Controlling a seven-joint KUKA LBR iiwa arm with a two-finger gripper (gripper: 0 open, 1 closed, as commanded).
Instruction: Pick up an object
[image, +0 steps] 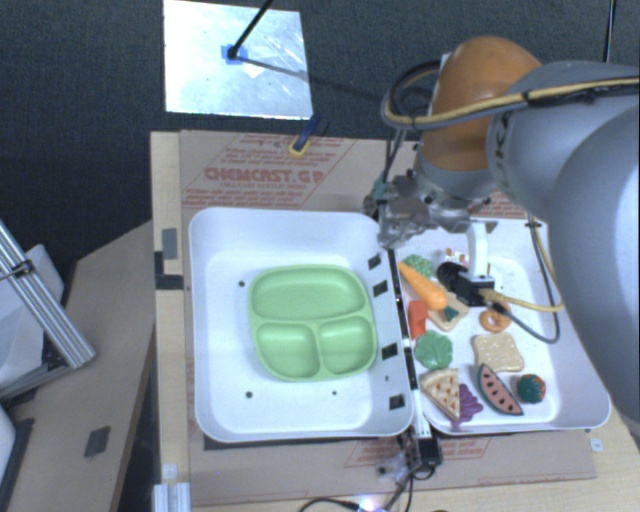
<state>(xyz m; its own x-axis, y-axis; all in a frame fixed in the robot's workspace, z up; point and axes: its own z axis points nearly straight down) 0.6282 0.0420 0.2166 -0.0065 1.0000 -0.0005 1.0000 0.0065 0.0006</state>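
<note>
Reading "CHEMCAST GP", the board (262, 172) lies behind both bins, while the claw's (392, 232) state cannot be told.

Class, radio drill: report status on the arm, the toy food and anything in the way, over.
Gripper above the right bin's far left corner, nothing seen in it. Carrot and other toy food lying loose in that bin. Green tray in left bin, out of the way.

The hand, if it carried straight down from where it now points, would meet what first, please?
Probably the top-left corner of the right bin, just above the carrot; the hand hangs there, though depth is unclear from this slant.
</note>
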